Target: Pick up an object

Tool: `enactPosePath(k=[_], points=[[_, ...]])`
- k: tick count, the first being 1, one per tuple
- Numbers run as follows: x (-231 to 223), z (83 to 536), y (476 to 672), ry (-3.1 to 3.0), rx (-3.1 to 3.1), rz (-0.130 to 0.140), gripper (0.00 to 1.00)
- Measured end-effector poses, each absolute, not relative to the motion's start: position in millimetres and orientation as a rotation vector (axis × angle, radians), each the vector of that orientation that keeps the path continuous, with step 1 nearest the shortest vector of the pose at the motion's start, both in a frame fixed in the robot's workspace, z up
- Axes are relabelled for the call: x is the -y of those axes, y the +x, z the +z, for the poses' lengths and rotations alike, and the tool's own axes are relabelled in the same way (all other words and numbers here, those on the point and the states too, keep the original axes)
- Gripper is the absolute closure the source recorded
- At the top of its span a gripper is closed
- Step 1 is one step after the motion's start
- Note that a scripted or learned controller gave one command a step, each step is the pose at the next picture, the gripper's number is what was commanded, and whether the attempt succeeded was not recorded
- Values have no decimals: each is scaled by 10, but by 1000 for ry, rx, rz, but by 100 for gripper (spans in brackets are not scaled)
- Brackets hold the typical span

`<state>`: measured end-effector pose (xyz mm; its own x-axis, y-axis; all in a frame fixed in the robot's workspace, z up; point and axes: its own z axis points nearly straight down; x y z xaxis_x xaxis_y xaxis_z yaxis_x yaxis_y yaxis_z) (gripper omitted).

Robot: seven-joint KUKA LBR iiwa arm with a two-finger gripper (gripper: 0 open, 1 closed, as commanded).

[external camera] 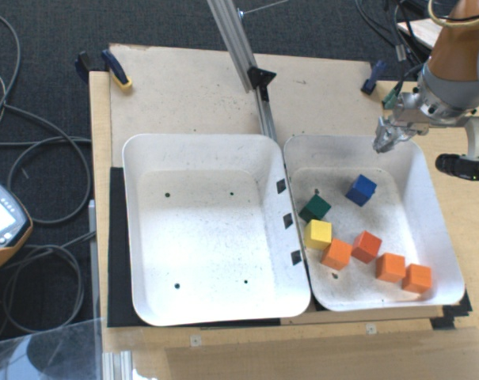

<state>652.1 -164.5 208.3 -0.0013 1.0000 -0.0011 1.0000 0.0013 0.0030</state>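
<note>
you have seven cubes in the right bin (pixel 429 204): one blue cube (pixel 362 189), one green cube (pixel 315 208), one yellow cube (pixel 318 233), four orange cubes (pixel 337 253) in a line along the near side. blue sits apart, toward the bin's far wall, open floor around it. the gripper (pixel 384 140) hangs over the bin's far rim, nothing in it; its opening you cannot tell. left bin (pixel 144 165) adjoins.

Arm (pixel 459 46) cut off at right edge, fingers (pixel 384 142) blurred
</note>
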Motion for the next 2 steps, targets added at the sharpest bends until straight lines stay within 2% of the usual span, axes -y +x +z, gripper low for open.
enactPosePath(k=[2], points=[[598, 2002, 6335, 2218, -2232, -1, 100]])
